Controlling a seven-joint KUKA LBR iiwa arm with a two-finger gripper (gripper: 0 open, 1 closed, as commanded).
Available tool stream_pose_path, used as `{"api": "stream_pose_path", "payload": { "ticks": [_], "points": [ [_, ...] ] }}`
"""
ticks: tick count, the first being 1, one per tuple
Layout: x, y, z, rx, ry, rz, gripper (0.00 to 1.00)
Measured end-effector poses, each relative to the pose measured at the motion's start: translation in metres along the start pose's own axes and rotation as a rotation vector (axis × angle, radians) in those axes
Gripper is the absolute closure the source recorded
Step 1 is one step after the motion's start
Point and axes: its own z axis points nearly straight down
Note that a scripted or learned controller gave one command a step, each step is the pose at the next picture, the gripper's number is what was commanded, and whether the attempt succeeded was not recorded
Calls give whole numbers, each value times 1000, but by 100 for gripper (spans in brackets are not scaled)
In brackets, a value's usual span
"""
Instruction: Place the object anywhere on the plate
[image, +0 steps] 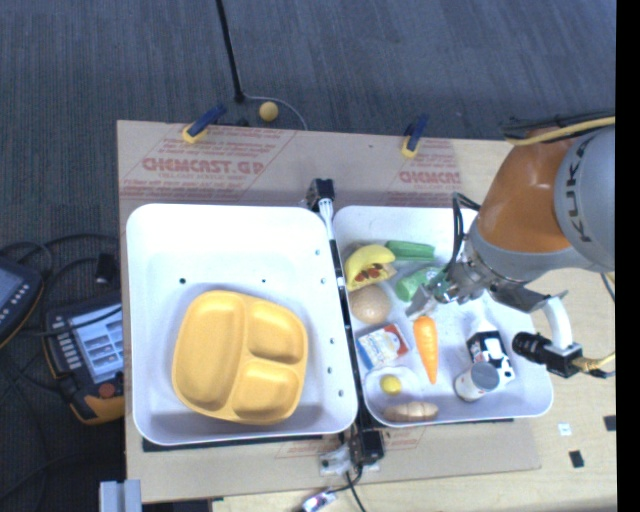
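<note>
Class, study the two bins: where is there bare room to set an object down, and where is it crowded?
Free: the yellow plate, whose three compartments are bare, and the left bin floor around it, widest between the plate and the far wall. Crowded: the right bin, where the gripper hangs among the banana, carrot and other small items.

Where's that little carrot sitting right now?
The carrot lies in the right-hand bin, near its middle, just below the gripper and right of a small red-and-white packet.
</note>
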Motion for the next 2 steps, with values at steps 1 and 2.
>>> {"api": "stream_pose_path", "payload": {
  "ticks": [1,2],
  "points": [
    [0,0,0,0,0,0,0],
    [0,1,-9,0,-1,0,100]
  ]
}}
